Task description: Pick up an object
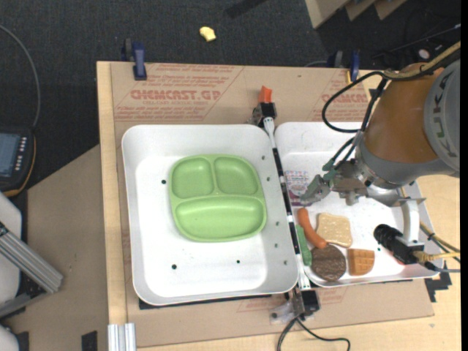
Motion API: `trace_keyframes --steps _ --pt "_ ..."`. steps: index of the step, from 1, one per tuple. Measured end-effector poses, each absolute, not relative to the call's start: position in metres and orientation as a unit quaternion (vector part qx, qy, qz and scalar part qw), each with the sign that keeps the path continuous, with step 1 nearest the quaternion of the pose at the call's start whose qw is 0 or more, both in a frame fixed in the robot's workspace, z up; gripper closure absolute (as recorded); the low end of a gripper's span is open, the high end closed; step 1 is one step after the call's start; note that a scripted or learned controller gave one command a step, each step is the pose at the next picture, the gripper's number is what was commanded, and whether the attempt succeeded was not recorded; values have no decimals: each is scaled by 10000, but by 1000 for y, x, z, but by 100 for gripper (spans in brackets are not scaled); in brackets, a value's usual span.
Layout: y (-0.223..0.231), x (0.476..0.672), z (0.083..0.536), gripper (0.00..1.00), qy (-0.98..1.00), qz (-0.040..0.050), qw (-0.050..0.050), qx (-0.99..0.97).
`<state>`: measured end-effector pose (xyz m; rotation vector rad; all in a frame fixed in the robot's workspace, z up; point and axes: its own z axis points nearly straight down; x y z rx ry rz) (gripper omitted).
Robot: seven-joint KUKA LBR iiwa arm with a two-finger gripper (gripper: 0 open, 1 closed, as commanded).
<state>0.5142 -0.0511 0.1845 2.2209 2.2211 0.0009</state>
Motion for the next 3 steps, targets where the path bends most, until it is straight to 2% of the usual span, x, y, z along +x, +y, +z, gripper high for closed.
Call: trace_keyframes --steps 1,2,3 --pt "-117 588 171 0 7058 3 39 7084" --pt "-196 501 82 0 7029 -11 -29 7113" --pt "-176 592 87 0 7091 25 43 7051"
